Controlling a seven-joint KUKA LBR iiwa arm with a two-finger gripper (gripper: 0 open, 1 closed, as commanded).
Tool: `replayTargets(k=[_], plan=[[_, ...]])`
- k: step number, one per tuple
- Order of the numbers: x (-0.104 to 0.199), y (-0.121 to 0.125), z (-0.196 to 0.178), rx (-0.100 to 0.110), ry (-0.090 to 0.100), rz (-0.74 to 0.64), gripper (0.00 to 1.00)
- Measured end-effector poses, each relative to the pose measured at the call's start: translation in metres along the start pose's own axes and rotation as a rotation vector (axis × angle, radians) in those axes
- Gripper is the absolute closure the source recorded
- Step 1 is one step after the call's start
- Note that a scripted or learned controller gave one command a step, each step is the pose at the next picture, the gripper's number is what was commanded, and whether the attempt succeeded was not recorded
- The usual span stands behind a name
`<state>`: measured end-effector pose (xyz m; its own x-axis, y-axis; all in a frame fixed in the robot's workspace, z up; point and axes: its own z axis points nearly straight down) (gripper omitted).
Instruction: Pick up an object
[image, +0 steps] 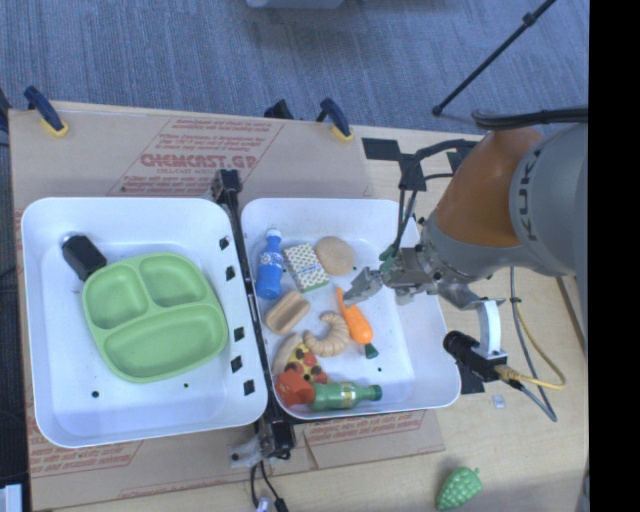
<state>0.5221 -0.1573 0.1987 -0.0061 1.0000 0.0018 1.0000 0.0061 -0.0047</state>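
Pincer (366, 284) mine, low over right white bin (425, 385), span unreadable | target orange plastic carrot (354, 320) just below-left of pincer | placed, I judge, to descend on carrot

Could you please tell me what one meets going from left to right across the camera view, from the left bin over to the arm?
Black block → green plate → blue bottle → carrot → gripper → arm.
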Motion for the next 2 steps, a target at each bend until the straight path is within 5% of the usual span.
replayTargets(k=[1, 2], plan=[[-0.016, 0.006, 0.107, -0.001, -0.001, 0.0, 0.0], [-0.015, 0.007, 0.096, -0.001, -0.002, -0.006, 1.0]])
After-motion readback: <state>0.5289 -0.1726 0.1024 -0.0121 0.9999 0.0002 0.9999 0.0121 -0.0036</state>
